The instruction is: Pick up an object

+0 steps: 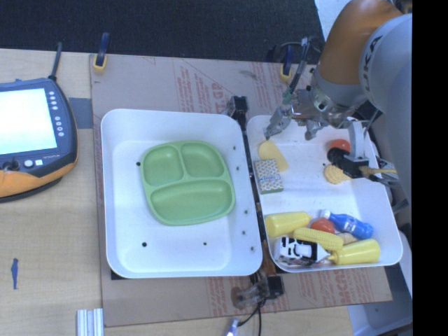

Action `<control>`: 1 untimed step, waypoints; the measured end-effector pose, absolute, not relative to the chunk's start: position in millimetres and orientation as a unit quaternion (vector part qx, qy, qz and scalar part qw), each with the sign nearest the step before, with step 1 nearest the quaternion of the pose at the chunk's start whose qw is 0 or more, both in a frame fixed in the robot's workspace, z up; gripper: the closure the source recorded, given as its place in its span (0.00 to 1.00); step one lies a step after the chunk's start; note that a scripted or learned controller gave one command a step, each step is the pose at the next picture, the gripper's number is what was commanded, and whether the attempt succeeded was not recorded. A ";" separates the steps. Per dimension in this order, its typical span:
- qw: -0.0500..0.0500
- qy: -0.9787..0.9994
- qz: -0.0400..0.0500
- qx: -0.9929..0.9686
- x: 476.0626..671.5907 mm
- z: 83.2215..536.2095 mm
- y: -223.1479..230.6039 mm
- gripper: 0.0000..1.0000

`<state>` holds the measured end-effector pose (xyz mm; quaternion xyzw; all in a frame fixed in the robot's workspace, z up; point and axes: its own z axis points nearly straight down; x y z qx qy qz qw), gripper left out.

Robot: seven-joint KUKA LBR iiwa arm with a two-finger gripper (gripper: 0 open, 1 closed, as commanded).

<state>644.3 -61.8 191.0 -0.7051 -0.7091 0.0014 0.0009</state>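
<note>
Yellow bottles [329, 242] cluster at 6 o'clock of right bin [389, 208]. Gripper [290, 121] spread, empty, over pale yellow piece [273, 154] at 11 o'clock. I judge it light, smooth; grasp across middle.

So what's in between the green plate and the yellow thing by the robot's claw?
In the camera view, the walls of the two bins meet between the green plate and the pale yellow piece; a small checkered block lies just below the piece.

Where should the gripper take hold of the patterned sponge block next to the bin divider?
Probably from straight above, across the short sides of the sponge block. It lies flat with bare floor on its right. The yellow piece touches its top end, and the right bin wall crowds its left.
</note>
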 end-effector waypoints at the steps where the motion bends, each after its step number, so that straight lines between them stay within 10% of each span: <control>1: 0.001 -0.708 0.001 -0.706 645.1 191.7 -51.5 0.00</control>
